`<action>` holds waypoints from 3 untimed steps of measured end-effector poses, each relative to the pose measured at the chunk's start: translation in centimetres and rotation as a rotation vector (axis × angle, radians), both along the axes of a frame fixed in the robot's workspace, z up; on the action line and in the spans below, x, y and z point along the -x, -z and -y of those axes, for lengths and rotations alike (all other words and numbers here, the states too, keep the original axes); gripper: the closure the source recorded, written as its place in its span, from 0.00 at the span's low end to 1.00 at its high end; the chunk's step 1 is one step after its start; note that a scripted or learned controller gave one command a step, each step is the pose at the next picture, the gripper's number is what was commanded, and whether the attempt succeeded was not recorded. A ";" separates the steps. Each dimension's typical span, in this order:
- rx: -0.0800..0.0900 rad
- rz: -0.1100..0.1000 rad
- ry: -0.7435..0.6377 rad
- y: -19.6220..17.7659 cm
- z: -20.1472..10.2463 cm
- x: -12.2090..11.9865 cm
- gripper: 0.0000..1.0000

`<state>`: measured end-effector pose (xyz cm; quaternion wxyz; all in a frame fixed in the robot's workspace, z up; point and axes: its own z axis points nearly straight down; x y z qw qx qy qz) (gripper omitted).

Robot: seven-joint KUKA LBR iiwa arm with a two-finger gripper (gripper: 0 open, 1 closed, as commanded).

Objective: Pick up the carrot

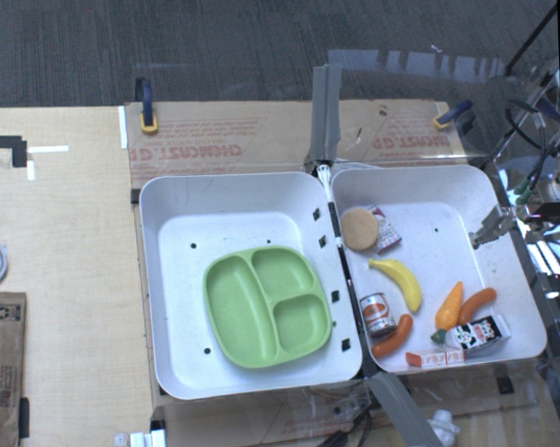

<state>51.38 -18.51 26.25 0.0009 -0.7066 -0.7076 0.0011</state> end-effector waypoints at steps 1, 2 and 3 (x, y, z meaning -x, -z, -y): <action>-0.002 0.000 -0.333 16.8 -1.5 2.9 0.00; -0.003 0.000 -0.331 15.9 -1.6 2.9 1.00; 0.000 0.003 -0.377 8.1 -5.3 3.5 1.00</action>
